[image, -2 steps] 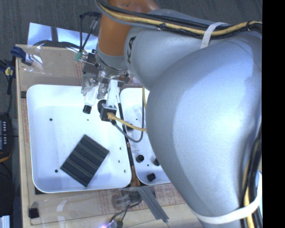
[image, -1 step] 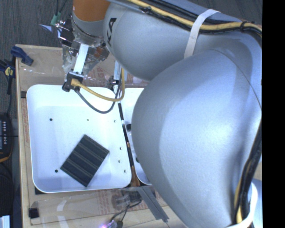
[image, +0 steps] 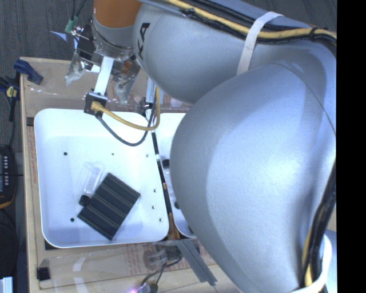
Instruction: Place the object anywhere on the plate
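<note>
The arm (image: pixel 251 143) is hogging most of the shot here, a big grey elbow blocking nearly all of the right bin (image: pixel 182 229), of which just a sliver of white rim and floor peeks out by the divider. The orange band (image: pixel 114 12) sits at the top edge of the view, and the gripper (image: pixel 97 77) hangs below it, over the far edge of the surface, just past the back rim of the left bin (image: pixel 57 171). It looks like a jumble of metal and clear plastic bits from this angle, so I honestly can't tell whether the fingers are apart or closed, or whether anything is in them. A yellowish cable (image: pixel 123 121) and a black one loop down from the wrist across the back of the left bin.

In the left bin, toward its near edge, there's a dark ribbed rectangular block (image: pixel 110 206), lying flat and turned at a slant to the bin walls. Touching its far-left side is a clear plastic tube or small bottle (image: pixel 90 180) with a little black cap, lying on its side. Which one counts as the object, can't say. Both are well apart from the gripper.

A blue clamp (image: pixel 27 71) grips the surface's far left corner.
</note>
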